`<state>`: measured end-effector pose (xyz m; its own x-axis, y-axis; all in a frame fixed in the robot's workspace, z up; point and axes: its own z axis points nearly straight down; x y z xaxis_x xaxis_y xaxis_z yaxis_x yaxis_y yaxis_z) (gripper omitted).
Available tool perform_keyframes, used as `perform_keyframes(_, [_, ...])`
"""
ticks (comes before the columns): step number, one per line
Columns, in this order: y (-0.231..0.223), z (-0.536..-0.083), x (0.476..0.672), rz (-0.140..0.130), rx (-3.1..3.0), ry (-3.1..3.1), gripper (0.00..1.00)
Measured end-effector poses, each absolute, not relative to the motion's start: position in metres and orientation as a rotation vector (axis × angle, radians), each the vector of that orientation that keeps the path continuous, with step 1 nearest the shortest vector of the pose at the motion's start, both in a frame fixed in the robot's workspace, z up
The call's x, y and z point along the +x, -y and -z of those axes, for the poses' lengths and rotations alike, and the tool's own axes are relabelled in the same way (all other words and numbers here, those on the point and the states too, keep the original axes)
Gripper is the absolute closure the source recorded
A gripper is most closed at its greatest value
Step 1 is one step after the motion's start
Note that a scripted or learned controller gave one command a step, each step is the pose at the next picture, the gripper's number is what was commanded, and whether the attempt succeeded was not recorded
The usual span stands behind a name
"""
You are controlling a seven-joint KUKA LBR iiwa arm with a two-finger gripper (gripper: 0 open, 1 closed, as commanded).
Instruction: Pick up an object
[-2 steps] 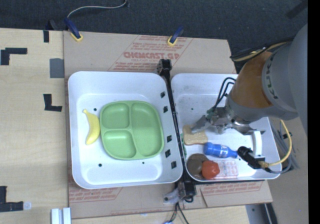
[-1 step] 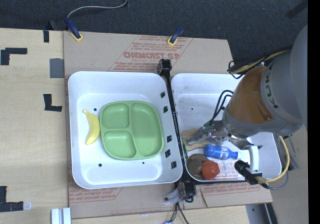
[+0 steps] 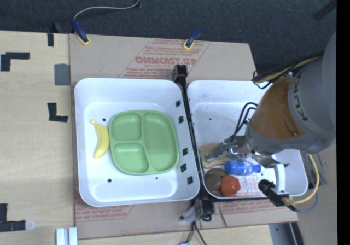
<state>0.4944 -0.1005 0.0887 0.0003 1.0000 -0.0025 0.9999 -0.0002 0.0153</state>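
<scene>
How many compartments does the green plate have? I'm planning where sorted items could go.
3. The green plate in the left bin has two compartments side by side at the far end and one at the near end.

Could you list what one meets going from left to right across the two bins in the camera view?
Banana → green divided plate → black divider between the bins → red ball → blue bottle → the arm's orange band.

Beyond the divider (image 3: pixel 185 129), bare floor lies behind the bottle (image 3: pixel 241 168) and tomato (image 3: pixel 230 185) crowding the near wall.
</scene>
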Motion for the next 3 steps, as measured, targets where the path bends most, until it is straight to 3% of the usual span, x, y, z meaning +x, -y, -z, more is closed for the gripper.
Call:
perform_keyframes(1, [0.150, -0.143, 0.573, 0.002, 2.220, -2.221, 0.00])
perform_keyframes(2, [0.104, -0.086, 0.555, 0.000, 2.220, -2.222, 0.00])
perform_keyframes(3, [0.170, -0.094, 0.629, 0.003, 2.220, -2.221, 0.00])
